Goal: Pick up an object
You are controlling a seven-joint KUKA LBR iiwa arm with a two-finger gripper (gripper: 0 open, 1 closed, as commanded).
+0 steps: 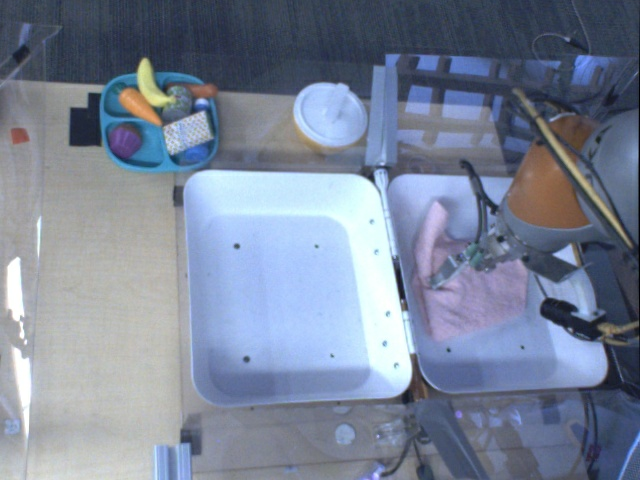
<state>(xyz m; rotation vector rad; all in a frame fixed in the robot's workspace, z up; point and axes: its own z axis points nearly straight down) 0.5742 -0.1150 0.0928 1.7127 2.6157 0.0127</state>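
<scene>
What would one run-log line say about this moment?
arm: over right bin | tool: down on pink cloth | cloth: crumpled, lying in right bin | left bin: beside it | lift: not seen

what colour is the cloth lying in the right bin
Pink. The cloth shows best in the camera view, crumpled in the right bin under the gripper.

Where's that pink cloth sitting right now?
The pink cloth lies in the right-hand white bin, toward its left wall, with the gripper right over it.
</scene>
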